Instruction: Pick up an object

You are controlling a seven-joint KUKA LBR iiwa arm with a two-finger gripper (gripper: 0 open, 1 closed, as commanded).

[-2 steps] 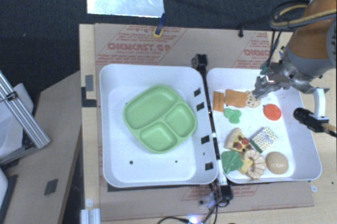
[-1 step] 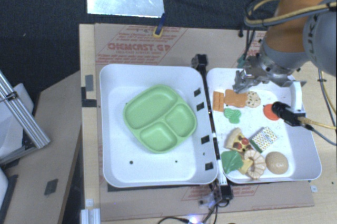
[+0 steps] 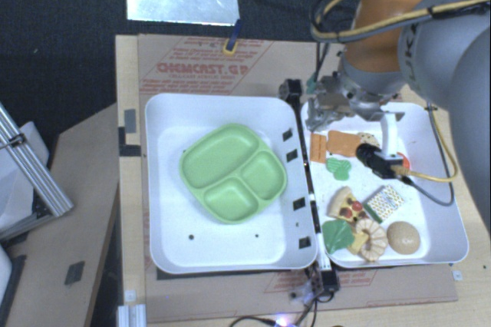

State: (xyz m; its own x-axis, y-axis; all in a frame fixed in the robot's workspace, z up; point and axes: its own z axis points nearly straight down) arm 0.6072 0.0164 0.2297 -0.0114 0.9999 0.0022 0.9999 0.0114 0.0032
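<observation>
Camera view, end effector over right bin, green plate in left bin

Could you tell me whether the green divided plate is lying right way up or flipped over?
Right way up. The green divided plate lies flat in the left bin, its three hollow compartments facing the camera.

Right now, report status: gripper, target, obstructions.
Gripper low over right bin, far corner. Toy food piled there, nothing held. Green plate in left bin.
</observation>
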